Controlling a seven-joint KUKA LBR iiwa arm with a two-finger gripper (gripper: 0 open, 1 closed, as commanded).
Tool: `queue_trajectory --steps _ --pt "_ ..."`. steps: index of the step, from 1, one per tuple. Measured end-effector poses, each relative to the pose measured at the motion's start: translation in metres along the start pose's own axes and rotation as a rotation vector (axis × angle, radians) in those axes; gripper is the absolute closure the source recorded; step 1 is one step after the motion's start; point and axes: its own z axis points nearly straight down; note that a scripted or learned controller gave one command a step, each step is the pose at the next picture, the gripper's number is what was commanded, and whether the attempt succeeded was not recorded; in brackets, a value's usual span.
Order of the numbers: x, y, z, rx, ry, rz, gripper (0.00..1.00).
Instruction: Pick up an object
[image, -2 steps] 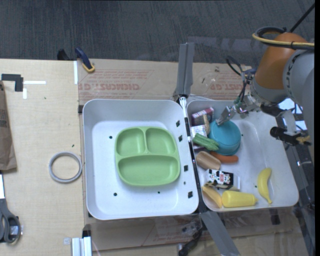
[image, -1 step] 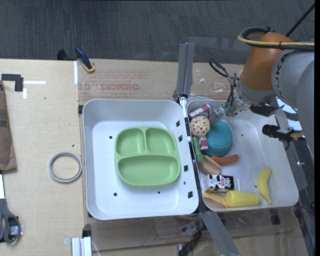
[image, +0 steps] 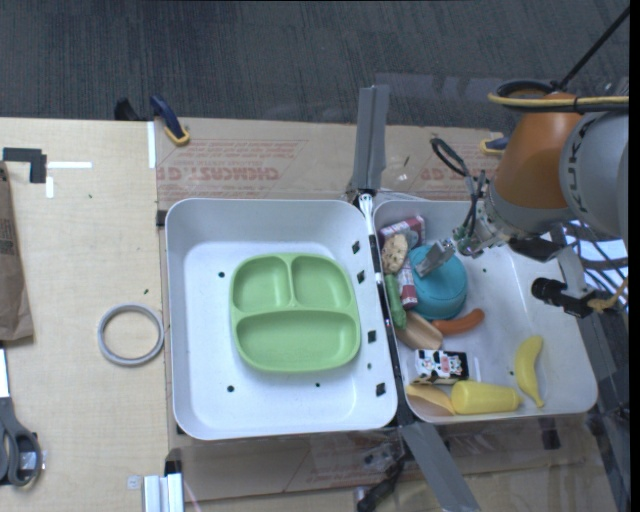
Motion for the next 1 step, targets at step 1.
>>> queue_trajectory --steps 1 --pt "-0.0013 0.0138 0.0012 0.015 0.007 0.295 0.00"
